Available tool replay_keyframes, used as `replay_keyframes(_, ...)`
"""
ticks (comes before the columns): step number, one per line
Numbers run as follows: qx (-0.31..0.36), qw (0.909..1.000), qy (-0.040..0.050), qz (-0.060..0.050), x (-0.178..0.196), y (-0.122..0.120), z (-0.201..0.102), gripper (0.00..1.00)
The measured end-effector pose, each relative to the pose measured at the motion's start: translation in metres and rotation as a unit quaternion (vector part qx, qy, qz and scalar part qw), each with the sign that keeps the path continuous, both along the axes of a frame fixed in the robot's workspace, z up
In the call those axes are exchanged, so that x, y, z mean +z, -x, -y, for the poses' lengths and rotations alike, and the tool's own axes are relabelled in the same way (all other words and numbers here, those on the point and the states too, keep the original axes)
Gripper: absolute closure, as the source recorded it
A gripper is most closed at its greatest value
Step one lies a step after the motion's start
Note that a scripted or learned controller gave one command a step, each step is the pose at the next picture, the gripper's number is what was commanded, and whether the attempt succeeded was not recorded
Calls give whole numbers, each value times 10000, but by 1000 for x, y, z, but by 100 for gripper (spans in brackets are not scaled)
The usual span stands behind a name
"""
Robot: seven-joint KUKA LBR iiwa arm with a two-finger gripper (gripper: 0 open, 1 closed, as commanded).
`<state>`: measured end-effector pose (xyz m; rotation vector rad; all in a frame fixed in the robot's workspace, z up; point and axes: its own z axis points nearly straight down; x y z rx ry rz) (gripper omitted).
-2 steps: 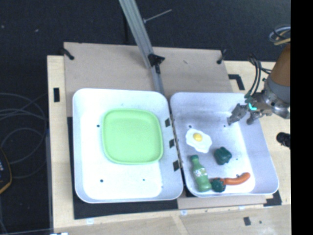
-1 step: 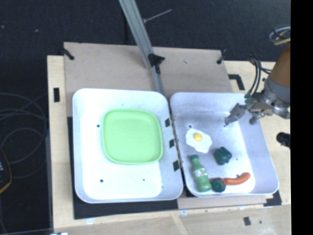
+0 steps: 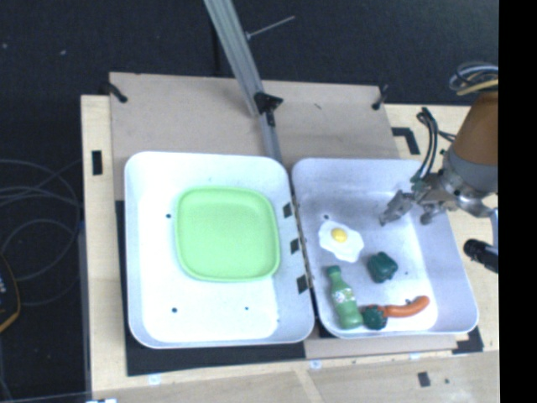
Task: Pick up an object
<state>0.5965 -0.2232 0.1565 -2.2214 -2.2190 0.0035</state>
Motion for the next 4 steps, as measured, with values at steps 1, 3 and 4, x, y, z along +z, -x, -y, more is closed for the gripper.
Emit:
replay_keyframes(1, 3, 10000, -2, -5, -52, 1, 0, 0)
replay_keyframes(3, 9, 10000, 3, 40, 15, -3, -9, 100)
replay_keyframes(4, 6, 10000, 6, 46, 78, -1, -8, 100)
